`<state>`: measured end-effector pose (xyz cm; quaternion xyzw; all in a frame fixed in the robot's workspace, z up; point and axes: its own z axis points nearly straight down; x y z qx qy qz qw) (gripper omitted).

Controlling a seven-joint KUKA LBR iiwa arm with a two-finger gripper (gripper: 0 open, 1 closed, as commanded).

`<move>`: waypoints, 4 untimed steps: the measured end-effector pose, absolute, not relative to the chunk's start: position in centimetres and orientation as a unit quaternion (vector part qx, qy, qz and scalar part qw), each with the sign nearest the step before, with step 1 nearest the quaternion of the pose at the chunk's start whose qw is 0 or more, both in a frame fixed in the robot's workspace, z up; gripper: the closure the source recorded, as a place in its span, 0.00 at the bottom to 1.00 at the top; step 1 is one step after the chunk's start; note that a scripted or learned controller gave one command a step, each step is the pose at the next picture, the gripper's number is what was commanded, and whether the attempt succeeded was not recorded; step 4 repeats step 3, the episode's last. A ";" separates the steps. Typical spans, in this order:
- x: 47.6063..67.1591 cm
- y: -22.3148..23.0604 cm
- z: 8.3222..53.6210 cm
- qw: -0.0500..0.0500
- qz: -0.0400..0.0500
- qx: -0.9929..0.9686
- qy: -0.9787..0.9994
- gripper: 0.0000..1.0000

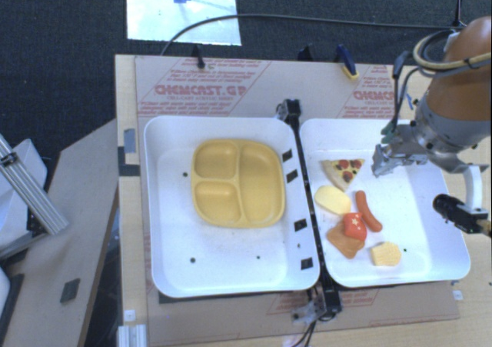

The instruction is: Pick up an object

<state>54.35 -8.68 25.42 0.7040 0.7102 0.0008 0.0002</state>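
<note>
Two shallow white bins sit side by side on the surface (231, 80). The left bin (165, 207) holds a yellow divided plate (237, 182); the right bin (430, 222) holds the toy foods. The hand (388, 159) hangs over the upper part of the right bin, with nothing seen between its fingers; how far they are spread cannot be told. The pizza slice (343, 171) lies just to its left (the closest item), its crust edge uppermost and its tip pointing down and to the left. Below it lie a pale yellow oval piece (332, 200), a sausage (368, 211) whose long axis runs from upper left to lower right, a red tomato-like piece (354, 225) resting on an orange piece (344, 242), and a small yellow cracker-like piece (386, 254) nearest the bin's front edge. The protective sheet on the surface reads "CHEMCAST GP" in red; smaller print beside it is illegible.
</note>
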 end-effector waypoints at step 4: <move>55.0 8.7 23.3 0.000 0.001 0.704 0.710 1.00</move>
